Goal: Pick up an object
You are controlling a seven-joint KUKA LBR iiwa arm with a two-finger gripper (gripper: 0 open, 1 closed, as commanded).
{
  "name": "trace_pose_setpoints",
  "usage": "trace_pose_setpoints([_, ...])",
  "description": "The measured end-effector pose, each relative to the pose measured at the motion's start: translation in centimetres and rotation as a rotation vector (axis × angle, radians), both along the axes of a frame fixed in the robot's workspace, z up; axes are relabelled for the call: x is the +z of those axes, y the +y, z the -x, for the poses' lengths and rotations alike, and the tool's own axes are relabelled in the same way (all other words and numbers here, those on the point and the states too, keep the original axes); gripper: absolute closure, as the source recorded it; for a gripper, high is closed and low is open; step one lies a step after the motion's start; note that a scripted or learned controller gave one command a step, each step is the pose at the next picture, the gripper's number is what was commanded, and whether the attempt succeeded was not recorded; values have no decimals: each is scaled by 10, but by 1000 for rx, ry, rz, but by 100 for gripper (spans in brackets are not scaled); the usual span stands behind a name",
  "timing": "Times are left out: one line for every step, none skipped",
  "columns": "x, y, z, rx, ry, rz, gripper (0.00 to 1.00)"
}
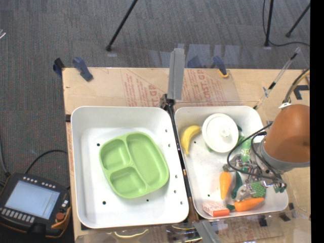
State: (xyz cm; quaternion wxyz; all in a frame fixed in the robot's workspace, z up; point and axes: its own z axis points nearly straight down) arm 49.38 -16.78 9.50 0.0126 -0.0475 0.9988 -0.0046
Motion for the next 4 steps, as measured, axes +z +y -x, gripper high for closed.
trace_pose_setpoints([-4, 51, -2, -43, 8, -8, 0])
trace_pose_setpoints([0, 23, 5, -53, -10, -7, 0])
trace_pose_setpoints([6, 25, 9, -47, 11, -10, 100])
trace_pose_setpoints([9, 62, -34, -177, 25, -12, 100])
